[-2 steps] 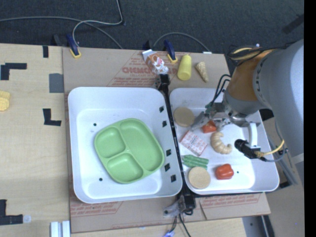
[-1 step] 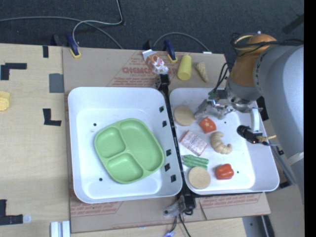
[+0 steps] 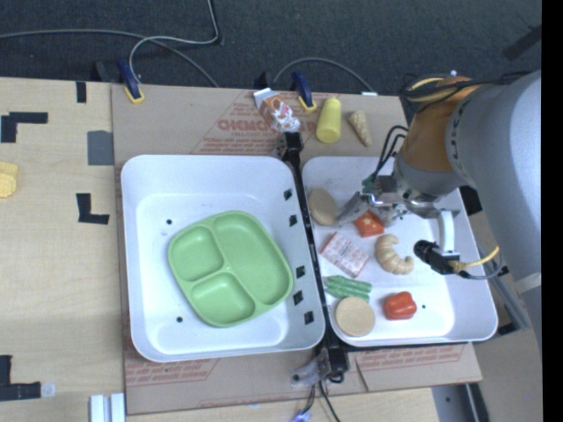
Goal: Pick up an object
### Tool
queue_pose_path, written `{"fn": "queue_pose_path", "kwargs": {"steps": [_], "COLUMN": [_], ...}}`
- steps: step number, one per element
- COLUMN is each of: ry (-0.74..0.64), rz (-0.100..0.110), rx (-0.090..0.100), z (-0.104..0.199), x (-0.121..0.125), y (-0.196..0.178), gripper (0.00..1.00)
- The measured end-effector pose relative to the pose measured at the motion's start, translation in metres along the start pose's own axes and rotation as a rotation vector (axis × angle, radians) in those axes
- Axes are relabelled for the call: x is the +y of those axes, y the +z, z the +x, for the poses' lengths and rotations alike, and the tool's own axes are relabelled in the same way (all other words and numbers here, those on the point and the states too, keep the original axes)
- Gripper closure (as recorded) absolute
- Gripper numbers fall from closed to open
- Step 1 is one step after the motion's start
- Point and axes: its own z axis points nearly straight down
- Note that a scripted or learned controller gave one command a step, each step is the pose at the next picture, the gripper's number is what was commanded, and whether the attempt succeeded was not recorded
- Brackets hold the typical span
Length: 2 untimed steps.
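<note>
Fingers (image 3: 374,202) hang low over the red strawberry (image 3: 369,226) in the right bin (image 3: 466,319); I cannot tell their spread. Croissant (image 3: 392,254) and packet (image 3: 344,253) lie nearby. Nothing looks lifted yet; grasping and raising remain.

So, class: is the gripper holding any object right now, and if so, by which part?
It cannot be told. The gripper sits low in the right bin, right at the small red piece, but no grasp is visible.

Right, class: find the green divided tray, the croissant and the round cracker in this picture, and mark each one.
green divided tray (image 3: 230,267), camera view, on the ridge where its compartments meet.
croissant (image 3: 391,255), camera view, on the middle of its curved body.
round cracker (image 3: 355,316), camera view, on the middle of its top face.
</note>
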Motion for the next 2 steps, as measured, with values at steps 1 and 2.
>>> {"fn": "queue_pose_path", "kwargs": {"steps": [1,2], "ry": [-0.001,-0.003], "rz": [0.000,0.000], "rx": [-0.001,0.004], "z": [0.000,0.073], "x": [0.000,-0.018], "y": [-0.011,-0.100], "gripper": [1.00,1.00]}}
